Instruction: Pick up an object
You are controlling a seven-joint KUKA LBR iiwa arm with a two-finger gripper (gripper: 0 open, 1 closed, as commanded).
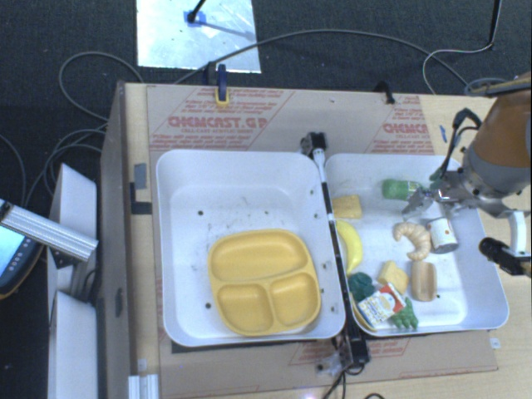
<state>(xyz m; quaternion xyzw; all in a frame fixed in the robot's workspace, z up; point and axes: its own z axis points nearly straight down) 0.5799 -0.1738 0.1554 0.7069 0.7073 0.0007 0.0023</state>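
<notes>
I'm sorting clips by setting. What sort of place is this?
Likely a robot lab test bench: two white bins on a board, toy food such as a croissant, a grey and orange arm, loose cables.

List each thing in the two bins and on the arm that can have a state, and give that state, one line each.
Yellow three-compartment plastic tray: upright, flat in the left bin.
Small white cylindrical can: on its side.
Tan toy croissant: lying flat.
Yellow toy banana: lying against the bin's left wall.
Gripper: low over the right bin.
</notes>
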